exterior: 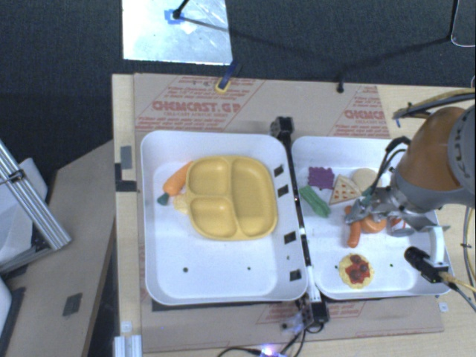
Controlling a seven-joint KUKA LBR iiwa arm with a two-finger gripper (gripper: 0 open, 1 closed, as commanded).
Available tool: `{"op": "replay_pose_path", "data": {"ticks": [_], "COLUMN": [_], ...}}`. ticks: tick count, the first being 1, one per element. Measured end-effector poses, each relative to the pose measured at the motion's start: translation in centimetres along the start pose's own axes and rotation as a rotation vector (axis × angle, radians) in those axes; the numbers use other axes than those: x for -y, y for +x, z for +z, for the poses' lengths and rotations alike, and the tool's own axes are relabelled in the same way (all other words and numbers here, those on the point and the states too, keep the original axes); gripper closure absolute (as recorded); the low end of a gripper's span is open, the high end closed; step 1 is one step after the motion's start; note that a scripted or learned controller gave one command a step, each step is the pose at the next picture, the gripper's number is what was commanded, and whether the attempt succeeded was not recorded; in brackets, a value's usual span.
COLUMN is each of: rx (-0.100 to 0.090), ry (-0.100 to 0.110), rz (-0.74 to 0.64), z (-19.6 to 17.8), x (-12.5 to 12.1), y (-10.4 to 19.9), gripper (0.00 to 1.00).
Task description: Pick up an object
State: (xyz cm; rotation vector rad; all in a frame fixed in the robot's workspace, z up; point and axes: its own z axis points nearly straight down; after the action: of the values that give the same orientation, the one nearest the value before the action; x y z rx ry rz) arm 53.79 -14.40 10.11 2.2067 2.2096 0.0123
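My gripper is low in the right bin, near its middle. Right under and against it lie an orange-red sausage-shaped piece and a flat orange piece. Whether either one is held is hidden by the gripper body. A pizza slice and a pale round piece lie just behind the gripper. A purple grape bunch and a green vegetable are to its left. A small round tart with red topping sits toward the bin's front.
The left bin holds a yellow divided plate with a carrot at its left rim. A black divider runs between the bins. The arm's orange band hangs over the right bin's far right.
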Motion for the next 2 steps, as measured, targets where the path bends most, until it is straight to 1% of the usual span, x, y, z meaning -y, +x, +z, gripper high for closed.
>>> {"op": "replay_pose_path", "data": {"ticks": [1, 2], "rx": [-0.006, -0.006], "ry": [0.013, 0.011], "rz": [-0.003, -0.003], "z": [-6.3, -11.7], "x": [0.2, -0.1], "y": [0.2, 0.1], "gripper": [1.0, 1.0]}}
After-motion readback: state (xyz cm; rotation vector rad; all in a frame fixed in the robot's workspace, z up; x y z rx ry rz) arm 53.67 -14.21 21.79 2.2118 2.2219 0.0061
